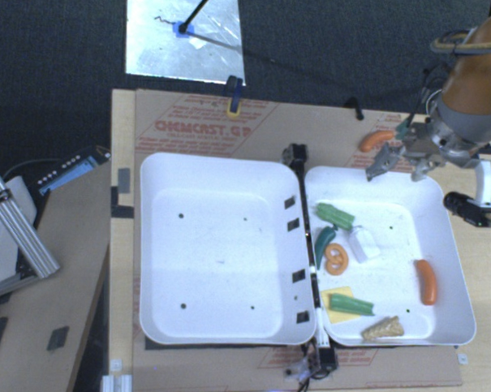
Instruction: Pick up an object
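Pincer (391, 162) spread and bare above right bin's (454, 265) far rim, risking closing on nothing, with sausage (426, 282) and pretzel (336, 258) well apart.

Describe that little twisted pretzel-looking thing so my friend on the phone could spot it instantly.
Start at the right-hand white bin and look along its left wall, beside the black divider between the two bins. Halfway down lies the pretzel, just right of a dark green pepper. It is the one orange-brown looped piece with holes through it; its neighbours are solid green or white.
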`<state>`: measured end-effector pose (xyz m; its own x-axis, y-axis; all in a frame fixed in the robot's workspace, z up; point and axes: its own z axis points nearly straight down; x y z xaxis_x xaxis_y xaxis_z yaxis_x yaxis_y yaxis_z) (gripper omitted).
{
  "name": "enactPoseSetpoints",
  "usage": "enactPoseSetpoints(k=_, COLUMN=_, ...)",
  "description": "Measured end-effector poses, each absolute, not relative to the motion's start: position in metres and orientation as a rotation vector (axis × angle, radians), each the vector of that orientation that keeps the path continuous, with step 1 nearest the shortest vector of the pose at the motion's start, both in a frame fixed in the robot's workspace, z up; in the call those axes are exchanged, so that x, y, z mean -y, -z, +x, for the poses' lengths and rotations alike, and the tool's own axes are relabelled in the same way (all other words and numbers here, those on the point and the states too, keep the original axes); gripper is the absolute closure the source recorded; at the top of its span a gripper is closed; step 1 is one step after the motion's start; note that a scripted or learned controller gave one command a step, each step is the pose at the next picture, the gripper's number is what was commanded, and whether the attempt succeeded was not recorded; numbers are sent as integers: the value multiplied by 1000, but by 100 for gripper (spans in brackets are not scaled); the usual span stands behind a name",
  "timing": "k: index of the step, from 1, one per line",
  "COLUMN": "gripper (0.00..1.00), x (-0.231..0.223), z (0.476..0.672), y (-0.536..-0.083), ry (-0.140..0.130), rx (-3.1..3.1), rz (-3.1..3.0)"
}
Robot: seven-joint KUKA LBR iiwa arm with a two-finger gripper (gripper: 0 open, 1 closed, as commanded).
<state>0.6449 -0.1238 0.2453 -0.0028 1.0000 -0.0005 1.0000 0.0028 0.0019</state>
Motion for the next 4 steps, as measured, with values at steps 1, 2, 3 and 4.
enactPoseSetpoints(k=1, gripper=100, x=124, z=646, y=-257, ry=-6, rx=-2225, rz=2212)
enactPoseSetpoints(k=2, gripper=100, x=95, z=637, y=-473, ry=-22, rx=-2217, rz=2200)
enactPoseSetpoints(k=3, gripper=100, x=73, z=670, y=-538, ry=-12, rx=-2222, rz=2207)
enactPoseSetpoints(k=4, gripper=100, x=57, z=668, y=-443, ry=7, rx=-2232, rz=2218)
